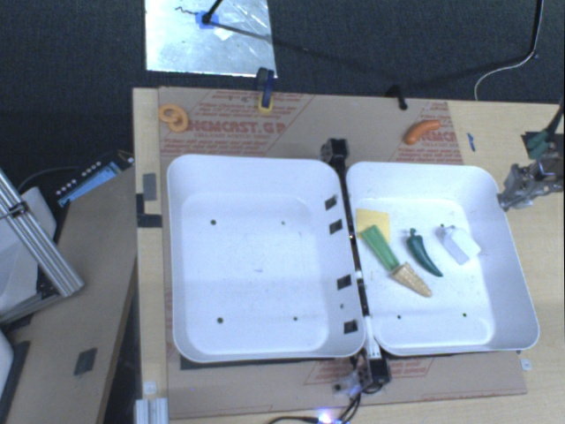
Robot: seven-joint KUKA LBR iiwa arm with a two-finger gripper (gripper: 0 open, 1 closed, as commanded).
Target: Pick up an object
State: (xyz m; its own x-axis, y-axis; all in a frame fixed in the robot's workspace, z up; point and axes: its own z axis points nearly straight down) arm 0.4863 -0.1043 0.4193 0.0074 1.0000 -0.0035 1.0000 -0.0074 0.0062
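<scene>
Right bin (494,325) with corn cob (393,260), green pepper (423,253), white block (456,244) (gripper (521,188) state unclear).

Bright, even overhead light; soft focus, faint shadows.

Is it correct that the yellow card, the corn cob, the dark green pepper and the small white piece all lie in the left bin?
Not quite: the bin is wrong. The camera view shows the yellow card, the corn cob, the dark green pepper and the small white piece all lying in the right bin, not the left bin.
</scene>
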